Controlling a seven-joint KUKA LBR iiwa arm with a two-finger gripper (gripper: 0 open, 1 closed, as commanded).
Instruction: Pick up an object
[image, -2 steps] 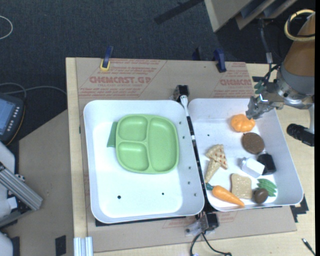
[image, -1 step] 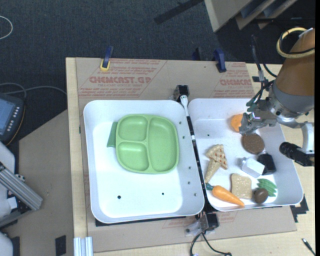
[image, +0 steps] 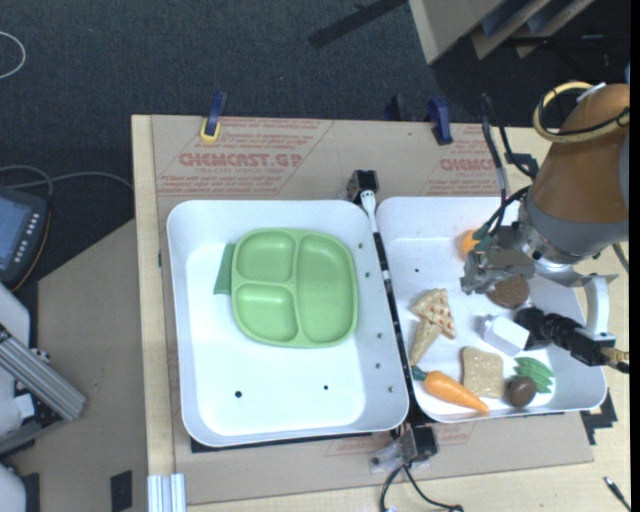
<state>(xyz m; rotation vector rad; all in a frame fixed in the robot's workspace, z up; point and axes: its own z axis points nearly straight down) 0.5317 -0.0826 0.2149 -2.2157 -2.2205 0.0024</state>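
claw (image: 487, 275): grip unclear | brown round object (image: 510, 292): just beside claw, right bin (image: 430, 225)

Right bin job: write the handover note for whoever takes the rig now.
Hand: low in the right bin, over a brown round item; grip unclear, nothing seen held.
Things: pizza slice, carrot, cracker, white block, green-leafed piece and an orange piece all lie in the right bin. Green divided plate sits in the left bin.
Done: no pick confirmed.
Left: grasp one object and lift it.
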